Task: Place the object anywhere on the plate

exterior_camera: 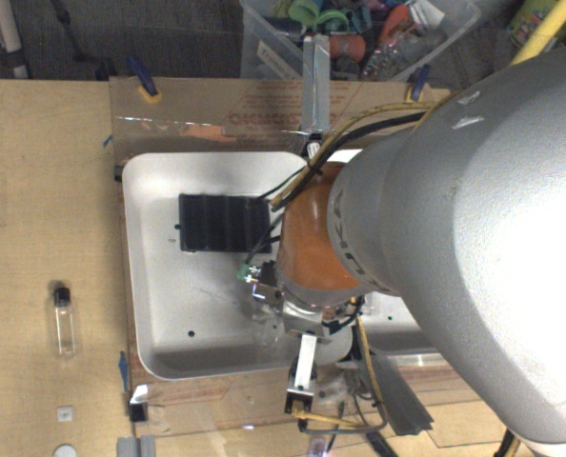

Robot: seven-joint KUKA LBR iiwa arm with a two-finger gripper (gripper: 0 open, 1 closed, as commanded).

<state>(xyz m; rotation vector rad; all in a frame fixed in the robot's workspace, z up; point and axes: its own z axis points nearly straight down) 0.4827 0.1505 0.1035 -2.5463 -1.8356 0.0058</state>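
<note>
A black, ridged rectangular plate [221,223] lies flat in the upper middle of the left white bin [159,284]. My gripper [267,312] hangs low over that bin's right part, just below and to the right of the black plate. The grey arm [474,255] and its orange band [307,246] cover the gripper from above. I see a small green and metal bit [252,276] at the wrist's left side, and a faint blurred patch on the bin floor under the gripper. I cannot make out any object to be held.
The arm hides most of the right bin. A clear vial with a black cap [64,320] lies on the bench at the left. A clear tub of coloured toys [359,17] stands behind the bins, near a metal post [314,84] and blue clamps [148,86].
</note>
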